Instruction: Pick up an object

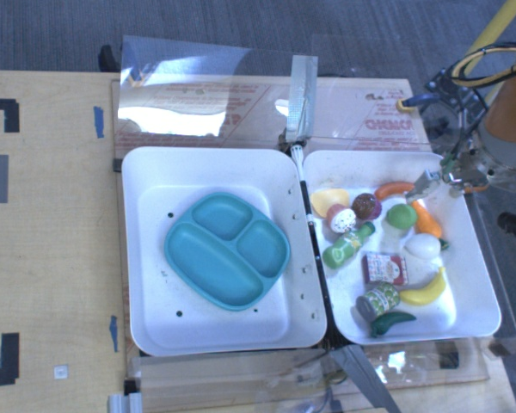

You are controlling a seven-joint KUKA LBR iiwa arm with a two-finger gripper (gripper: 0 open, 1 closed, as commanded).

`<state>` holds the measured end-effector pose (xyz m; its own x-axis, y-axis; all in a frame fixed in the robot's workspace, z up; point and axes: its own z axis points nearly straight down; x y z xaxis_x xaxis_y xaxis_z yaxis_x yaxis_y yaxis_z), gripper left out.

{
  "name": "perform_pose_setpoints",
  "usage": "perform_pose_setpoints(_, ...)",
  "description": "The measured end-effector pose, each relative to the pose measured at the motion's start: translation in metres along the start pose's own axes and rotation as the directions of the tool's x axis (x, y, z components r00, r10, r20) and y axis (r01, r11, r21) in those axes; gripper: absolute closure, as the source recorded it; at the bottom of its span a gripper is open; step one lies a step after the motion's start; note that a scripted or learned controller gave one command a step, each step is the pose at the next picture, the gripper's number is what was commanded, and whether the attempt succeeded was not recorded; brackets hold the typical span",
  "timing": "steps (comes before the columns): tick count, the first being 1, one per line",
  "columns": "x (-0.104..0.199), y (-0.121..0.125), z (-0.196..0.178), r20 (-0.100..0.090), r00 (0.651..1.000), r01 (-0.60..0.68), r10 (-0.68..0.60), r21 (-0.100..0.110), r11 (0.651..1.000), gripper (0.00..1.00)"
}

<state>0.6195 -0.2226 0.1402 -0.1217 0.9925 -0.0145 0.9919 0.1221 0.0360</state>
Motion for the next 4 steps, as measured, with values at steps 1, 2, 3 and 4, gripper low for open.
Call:
perform_pose_setpoints(1,0.003,-0.004,0.011,-0.012,0.999,0.038,-0.038,0.016,0.999,0.0)
perform_pose_setpoints(2,0.01,0.012,0.053,-0.026,0.993,0.113,-0.113,0.021,0.993,0.0)
perform_pose_setpoints(3,0.007,0.012,0.045,-0.017,0.993,0.115,-0.115,0.021,0.993,1.0)
perform_pose_setpoints(4,0.097,0.018,-0.075,-0.016,0.989,0.144,-0.144,0.022,0.989,1.0)
